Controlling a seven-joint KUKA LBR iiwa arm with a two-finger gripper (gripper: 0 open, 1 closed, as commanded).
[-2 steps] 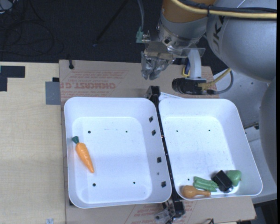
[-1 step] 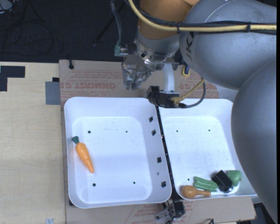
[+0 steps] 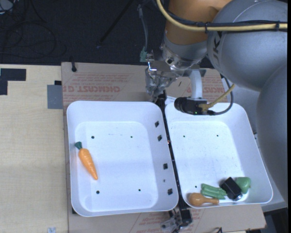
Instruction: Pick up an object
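Two white bins (image 3: 114,111) fill the frame; my gripper (image 3: 155,84) hangs at upper centre, grip state unclear, with the carrot (image 3: 88,163) far off lower left.

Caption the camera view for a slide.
Arm's gripper above the bins' far edge; carrot in left bin, several small items in right bin's near corner.

Brown cardboard sheet (image 3: 106,84) beneath white bins (image 3: 116,205).
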